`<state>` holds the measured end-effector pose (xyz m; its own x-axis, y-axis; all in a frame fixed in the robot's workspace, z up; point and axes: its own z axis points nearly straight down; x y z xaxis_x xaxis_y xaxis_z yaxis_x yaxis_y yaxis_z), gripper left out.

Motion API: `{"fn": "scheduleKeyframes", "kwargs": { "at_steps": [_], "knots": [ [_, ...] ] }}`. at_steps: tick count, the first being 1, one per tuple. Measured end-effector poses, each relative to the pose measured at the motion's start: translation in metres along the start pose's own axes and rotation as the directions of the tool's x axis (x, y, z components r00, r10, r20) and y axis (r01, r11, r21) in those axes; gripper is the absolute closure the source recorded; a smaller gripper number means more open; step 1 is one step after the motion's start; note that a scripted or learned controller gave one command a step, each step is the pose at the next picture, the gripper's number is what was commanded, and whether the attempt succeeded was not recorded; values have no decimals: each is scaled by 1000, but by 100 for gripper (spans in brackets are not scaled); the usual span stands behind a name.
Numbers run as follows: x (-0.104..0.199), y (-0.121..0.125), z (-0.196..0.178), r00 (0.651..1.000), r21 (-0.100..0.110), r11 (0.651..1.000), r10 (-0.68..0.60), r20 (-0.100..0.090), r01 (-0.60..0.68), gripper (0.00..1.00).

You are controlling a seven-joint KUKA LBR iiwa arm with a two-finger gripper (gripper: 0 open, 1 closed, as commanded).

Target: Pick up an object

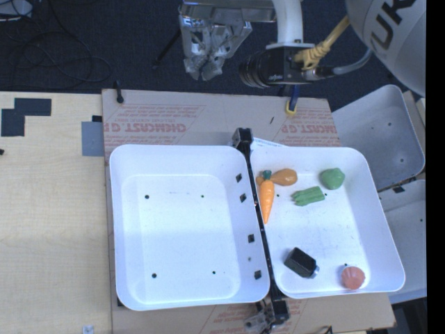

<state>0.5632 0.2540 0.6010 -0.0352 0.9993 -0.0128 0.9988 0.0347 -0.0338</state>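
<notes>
— Gripper [208,51] first: it hangs up at the far edge, above the dark floor beyond the worktop [49,207], well apart from both bins. Nothing sits between its fingers, though whether they are spread or pressed together I cannot tell.

— Parked up there, I'd guess, so the camera sees the bins unobstructed. What lies below?

— Going left to right: the left bin [125,186] has just its bare white floor. The right bin [375,214] holds everything. A carrot [265,199] lies lengthwise just beside the divider, an orange piece [284,177] touching its top end.

— That wall probably crowds any grasp there.

— Likely. Next comes a black block [301,262] in open floor, then a green bean-like piece [308,196], a rounder green object [332,178], and a pinkish ball [352,277] near the front corner.

— So the block looks the easiest candidate.
</notes>
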Motion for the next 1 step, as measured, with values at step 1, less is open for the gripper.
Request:
{"fn": "scheduleKeyframes", "kwargs": {
  "at_steps": [1],
  "knots": [
    [1,0,-9,1000,3,1000,-4,1,4,100]
  ]
}}
